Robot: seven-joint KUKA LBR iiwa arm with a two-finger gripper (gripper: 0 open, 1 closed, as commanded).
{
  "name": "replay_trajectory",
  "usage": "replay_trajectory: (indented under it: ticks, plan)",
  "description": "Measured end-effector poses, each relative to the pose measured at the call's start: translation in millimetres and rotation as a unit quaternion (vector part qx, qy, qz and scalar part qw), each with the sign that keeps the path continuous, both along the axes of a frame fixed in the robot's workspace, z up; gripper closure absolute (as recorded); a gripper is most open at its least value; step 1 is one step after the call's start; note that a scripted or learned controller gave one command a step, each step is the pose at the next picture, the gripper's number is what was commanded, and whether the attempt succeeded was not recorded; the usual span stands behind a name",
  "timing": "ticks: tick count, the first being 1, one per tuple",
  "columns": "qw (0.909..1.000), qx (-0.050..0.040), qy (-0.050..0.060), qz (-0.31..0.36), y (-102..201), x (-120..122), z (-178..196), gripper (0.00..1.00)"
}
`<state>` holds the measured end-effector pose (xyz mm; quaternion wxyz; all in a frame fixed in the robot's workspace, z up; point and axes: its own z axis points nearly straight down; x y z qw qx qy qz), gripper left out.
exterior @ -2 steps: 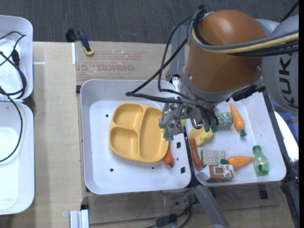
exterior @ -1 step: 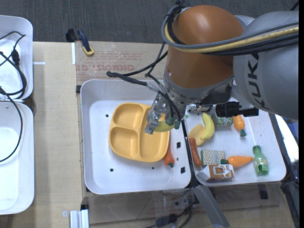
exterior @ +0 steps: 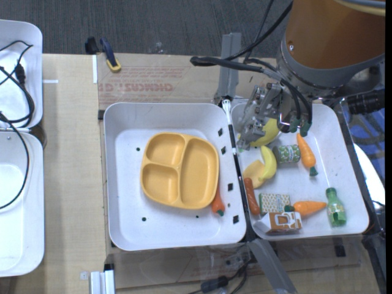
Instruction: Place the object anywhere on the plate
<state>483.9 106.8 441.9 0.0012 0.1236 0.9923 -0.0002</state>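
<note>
A yellow three-compartment plate (exterior: 180,170) lies in the left bin (exterior: 122,219) with nothing on it. My gripper (exterior: 253,129) hangs low over the upper left part of the right bin (exterior: 358,201), close to the wall between the two bins. A yellow banana-like piece (exterior: 270,131) sits right against the gripper's right side, partly covered by it. Whether the gripper grips that piece cannot be made out. A second yellow banana (exterior: 263,167) lies just below it on the bin floor.
The right bin also holds a green can (exterior: 286,154), two carrots (exterior: 306,152) (exterior: 309,207), a sausage (exterior: 251,196), a small box (exterior: 274,202), an orange carton (exterior: 283,221) and a green bottle (exterior: 334,206). A small carrot (exterior: 218,204) lies beside the plate's lower right edge.
</note>
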Motion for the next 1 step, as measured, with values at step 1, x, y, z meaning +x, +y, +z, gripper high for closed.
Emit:
replay_trajectory:
  ticks: [1]
  plan:
    - [0.9948, 0.0, 0.0, 0.102, -14.2, 32.1, -0.7, 1.0]
